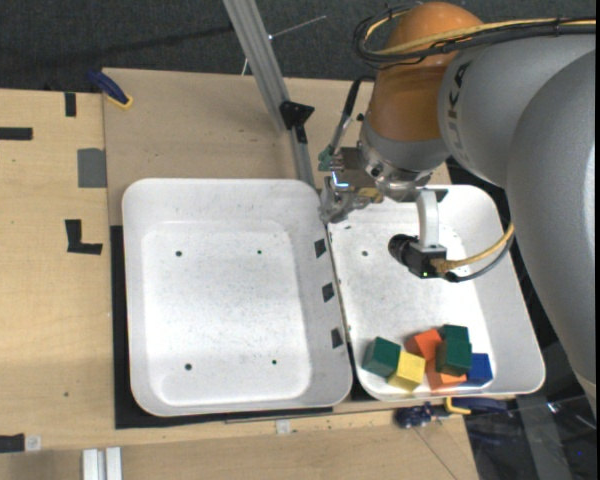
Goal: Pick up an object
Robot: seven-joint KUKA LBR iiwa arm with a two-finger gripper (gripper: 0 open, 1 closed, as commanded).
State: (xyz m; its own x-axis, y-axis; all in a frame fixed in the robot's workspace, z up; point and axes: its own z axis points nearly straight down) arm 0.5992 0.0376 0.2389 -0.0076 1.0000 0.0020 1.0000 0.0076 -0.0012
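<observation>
A cluster of small blocks lies in the near corner of the right bin [380, 268]: a green block [383, 356], a yellow block [410, 369], an orange block [427, 344], a dark green block [456, 346] and a blue block [479, 368]. They touch one another. My gripper [337, 200] hangs under the orange-banded wrist at the far left corner of the right bin, close to the wall shared with the left bin. It is well apart from the blocks, which lie toward the near edge. Nothing shows below the gripper.
The left bin [140, 268] sits beside the right one, their walls touching. A slanted metal pole [265, 58] rises behind the bins near the gripper. The bulky grey arm [540, 168] covers the right side. A black camera unit with a yellow cable [420, 256] hangs over the right bin.
</observation>
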